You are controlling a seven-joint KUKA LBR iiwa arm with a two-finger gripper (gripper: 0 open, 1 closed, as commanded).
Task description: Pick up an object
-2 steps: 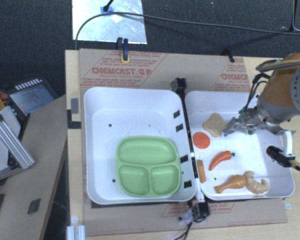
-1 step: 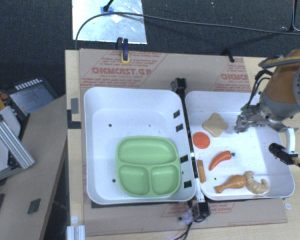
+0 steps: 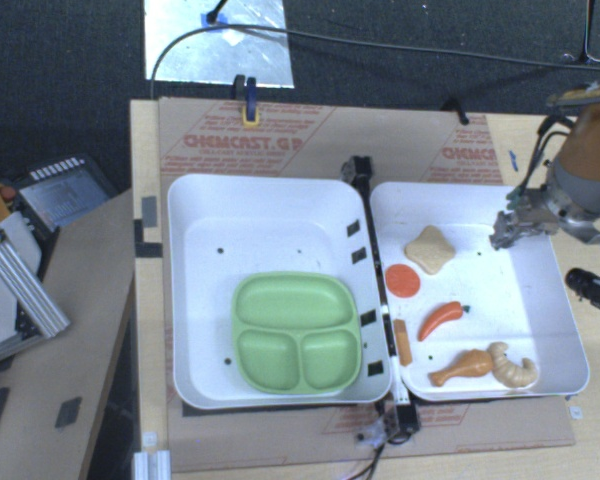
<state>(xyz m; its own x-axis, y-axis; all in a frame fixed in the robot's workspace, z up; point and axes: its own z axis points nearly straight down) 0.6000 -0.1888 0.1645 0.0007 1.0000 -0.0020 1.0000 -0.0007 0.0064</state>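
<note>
- The two-finger gripper (image 3: 504, 230) is seen over the upper right part of the right-hand shallow white bin (image 3: 540, 298); nothing is held, and its opening cannot be told.
- The nearest object, a tan bread-shaped piece (image 3: 431, 249), lies to the gripper's left, near, slightly lower in view.
- No strong long axis is presented by it.

My arm, seen from above

My arm (image 3: 588, 163) is grey with an orange band above the wrist; thin dark cables loop beside it, ending in a dark grey gripper (image 3: 507, 230).
</note>
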